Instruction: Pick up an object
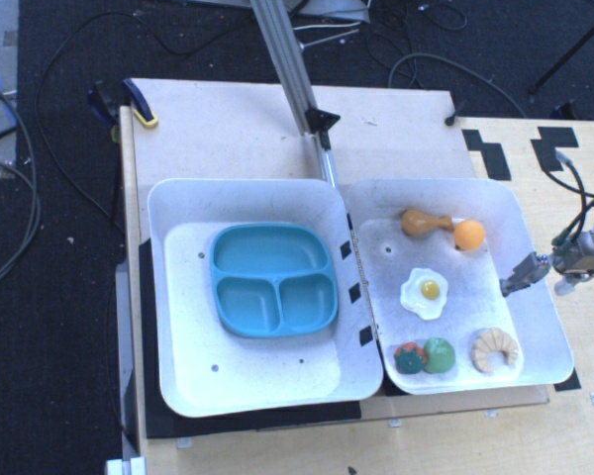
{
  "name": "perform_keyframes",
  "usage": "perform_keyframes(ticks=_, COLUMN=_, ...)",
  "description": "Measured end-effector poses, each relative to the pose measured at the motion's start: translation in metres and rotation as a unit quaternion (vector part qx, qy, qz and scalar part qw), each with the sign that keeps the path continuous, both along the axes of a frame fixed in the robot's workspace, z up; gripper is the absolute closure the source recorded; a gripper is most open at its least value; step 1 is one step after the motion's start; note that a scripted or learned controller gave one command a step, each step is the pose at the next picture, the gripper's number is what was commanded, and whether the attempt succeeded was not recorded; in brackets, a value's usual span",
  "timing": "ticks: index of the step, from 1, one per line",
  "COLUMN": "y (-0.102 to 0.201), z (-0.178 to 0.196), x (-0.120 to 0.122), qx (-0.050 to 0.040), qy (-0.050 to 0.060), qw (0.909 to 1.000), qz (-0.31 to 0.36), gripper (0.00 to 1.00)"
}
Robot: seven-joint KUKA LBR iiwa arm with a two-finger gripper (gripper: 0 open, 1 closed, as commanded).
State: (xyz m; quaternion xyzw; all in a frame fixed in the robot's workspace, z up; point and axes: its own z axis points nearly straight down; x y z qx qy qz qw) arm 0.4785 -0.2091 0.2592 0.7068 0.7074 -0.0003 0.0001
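The right bin (535, 226) holds several toy foods. A brown drumstick (423, 224) lies at its back beside an orange ball (468, 235). A fried egg (425, 293) rests in the middle. A green and red vegetable (425, 356) and a croissant (495, 349) sit along the front. My gripper (523, 275) hangs at the right rim of this bin, just right of the egg and above the croissant, with nothing seen in it.
The left bin (178, 265) holds a blue divided plate (274, 279). A slanted metal pole (287, 52) rises from the seam between the bins at the back. Cables (579, 216) trail by the arm at the right.
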Motion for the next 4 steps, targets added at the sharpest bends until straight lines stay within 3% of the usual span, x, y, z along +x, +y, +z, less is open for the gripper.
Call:
perform_keyframes(ticks=3, y=0.008, z=-0.162, x=0.003, qx=0.0012, qy=0.002, qw=1.0000, qz=-0.001, gripper=0.00)
perform_keyframes(ticks=4, y=0.008, z=-0.149, x=0.004, qx=0.0003, qy=0.000, qw=1.0000, qz=-0.001, gripper=1.00)
